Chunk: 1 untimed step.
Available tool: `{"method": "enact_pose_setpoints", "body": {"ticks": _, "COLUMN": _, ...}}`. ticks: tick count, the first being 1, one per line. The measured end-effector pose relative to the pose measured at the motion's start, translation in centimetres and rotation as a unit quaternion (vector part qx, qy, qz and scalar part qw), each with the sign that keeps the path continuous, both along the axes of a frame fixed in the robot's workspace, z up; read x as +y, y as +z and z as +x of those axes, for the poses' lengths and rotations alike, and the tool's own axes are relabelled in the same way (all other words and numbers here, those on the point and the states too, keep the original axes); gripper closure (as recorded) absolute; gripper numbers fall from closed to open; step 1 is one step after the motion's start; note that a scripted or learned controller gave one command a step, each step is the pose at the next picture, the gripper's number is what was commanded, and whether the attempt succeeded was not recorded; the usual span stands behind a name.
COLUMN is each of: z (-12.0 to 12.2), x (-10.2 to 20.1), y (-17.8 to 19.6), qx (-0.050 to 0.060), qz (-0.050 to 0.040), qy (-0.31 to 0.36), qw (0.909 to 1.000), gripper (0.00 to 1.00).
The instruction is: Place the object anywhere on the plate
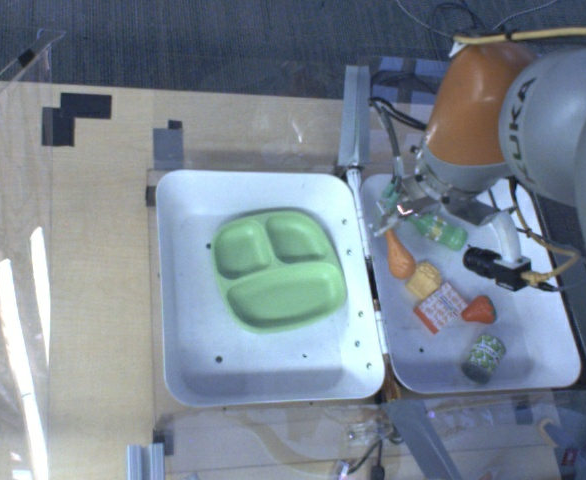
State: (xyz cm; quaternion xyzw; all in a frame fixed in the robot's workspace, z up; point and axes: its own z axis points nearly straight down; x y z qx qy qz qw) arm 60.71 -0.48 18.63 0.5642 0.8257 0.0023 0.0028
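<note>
So we've got a pale wooden bench [253,138] on dark grey carpet [193,18], clear plastic sheet [13,248] on the left. The left white bin [188,358] holds a green three-compartment plastic plate [278,268]. The right white bin [543,353] has an orange carrot-shaped toy [400,255], green bottle [440,231], yellow block [424,280], red-and-white box [439,308], red piece [479,310] and green can [484,356]. The two-finger gripper [401,206] hangs over the bin's far-left corner; we can't tell its state.
</note>
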Motion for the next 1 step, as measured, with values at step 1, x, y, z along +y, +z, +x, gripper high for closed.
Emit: {"method": "enact_pose_setpoints", "body": {"ticks": 1, "z": -1.36, "x": 5.89, "y": -0.05, "qx": 0.001, "qz": 0.0002, "qy": 0.017, "qw": 0.9998, "gripper": 1.0}}
